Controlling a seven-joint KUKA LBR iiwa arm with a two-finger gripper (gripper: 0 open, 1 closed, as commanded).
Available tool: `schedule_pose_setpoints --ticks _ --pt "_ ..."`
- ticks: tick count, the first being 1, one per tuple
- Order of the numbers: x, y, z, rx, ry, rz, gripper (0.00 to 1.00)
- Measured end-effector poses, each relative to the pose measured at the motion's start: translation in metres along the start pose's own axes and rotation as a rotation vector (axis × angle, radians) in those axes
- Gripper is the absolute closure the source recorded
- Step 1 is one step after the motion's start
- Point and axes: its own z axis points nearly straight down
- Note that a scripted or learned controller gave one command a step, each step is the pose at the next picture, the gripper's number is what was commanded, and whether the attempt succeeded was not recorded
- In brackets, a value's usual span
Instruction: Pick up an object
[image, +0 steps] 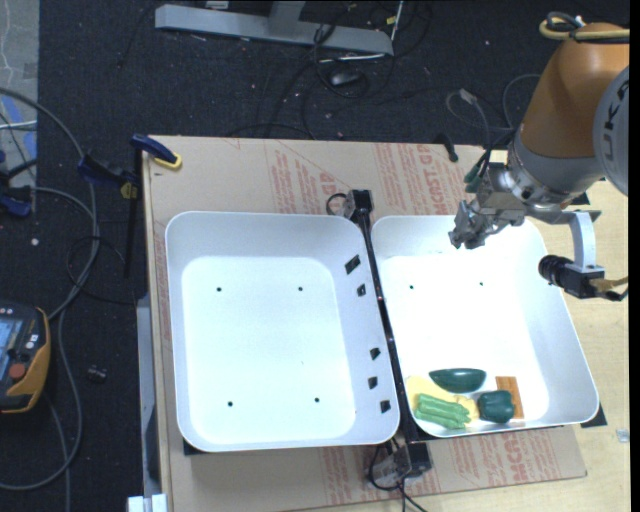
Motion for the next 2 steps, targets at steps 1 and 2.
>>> schedule_pose_setpoints --ticks 1,2 --pt "0.073 -0.034 -0.078 -0.004 0.002 -0.004 1.0" --pt "0.051 0.019 -0.03 0.006 -0.001 0.004 1.0"
